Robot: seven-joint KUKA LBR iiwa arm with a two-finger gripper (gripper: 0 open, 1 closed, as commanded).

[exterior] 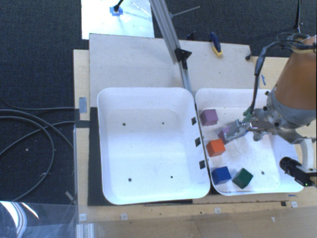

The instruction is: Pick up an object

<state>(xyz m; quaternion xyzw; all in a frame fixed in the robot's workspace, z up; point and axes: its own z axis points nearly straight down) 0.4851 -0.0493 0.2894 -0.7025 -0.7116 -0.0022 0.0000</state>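
- Orange cube [215, 147] sits just below-left of the end effector [231, 132], close by it.
- Cube: small, bright orange.
- I cannot tell the end effector's state.

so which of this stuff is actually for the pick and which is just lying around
For the job:
- purple cube
- orange cube
- blue cube
- green cube
- right bin holding them
- gripper

Lying about:
- left bin
- blue-handled clamp
- black cables on the floor
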